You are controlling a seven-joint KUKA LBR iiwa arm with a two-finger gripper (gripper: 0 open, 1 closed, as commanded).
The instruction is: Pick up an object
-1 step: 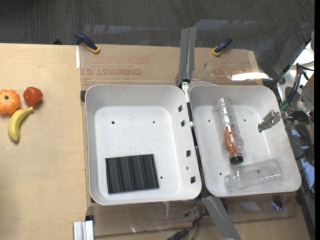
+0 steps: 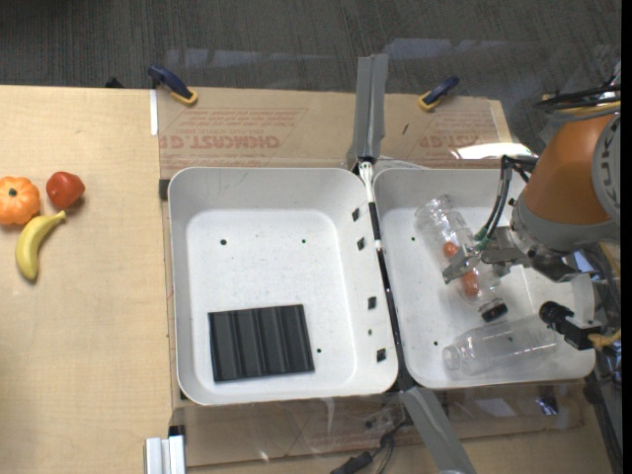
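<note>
You see two white bins side by side: the left bin (image 2: 188, 294) holds a black ribbed block (image 2: 261, 341) at its near edge. The arm (image 2: 578, 181) reaches over the right bin (image 2: 415, 363), where two clear plastic bottles lie: one (image 2: 444, 227) beside the gripper (image 2: 472, 270), another (image 2: 494, 349) nearer the front. You cannot tell the gripper's state. Toy fruit (image 2: 39, 220) sits far left.

The arm (image 2: 578, 181) runs off the right edge, its upper links cut away. Its gripper (image 2: 472, 268) is a blur over the right bin (image 2: 415, 358), finger state unreadable. A small orange object (image 2: 470, 284) beneath stays too blurred to identify
</note>
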